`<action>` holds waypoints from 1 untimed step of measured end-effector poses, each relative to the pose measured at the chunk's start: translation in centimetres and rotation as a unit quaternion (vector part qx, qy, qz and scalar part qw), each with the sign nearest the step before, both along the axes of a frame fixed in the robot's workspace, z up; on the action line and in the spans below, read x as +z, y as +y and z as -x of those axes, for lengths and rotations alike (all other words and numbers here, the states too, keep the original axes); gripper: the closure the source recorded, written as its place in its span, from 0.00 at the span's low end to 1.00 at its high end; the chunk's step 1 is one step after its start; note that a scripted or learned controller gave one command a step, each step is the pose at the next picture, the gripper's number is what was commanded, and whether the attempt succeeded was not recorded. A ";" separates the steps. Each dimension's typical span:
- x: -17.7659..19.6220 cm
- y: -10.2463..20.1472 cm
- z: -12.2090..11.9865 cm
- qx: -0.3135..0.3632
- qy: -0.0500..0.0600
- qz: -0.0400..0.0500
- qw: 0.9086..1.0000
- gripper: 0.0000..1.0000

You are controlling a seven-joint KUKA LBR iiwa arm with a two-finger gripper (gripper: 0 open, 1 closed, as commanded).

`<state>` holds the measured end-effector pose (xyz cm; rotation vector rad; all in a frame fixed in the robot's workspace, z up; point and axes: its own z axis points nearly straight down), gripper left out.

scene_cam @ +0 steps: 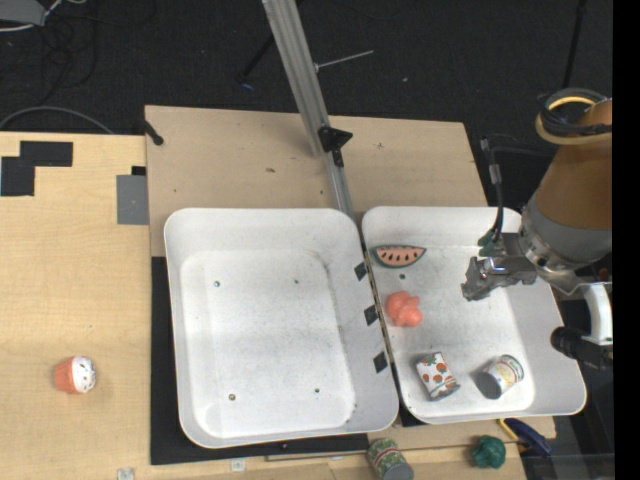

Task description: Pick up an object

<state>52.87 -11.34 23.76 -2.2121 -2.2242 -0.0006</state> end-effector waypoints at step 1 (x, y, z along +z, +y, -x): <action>-1.2 4.7 -1.1 0.000 0.001 0.000 1.000 1.00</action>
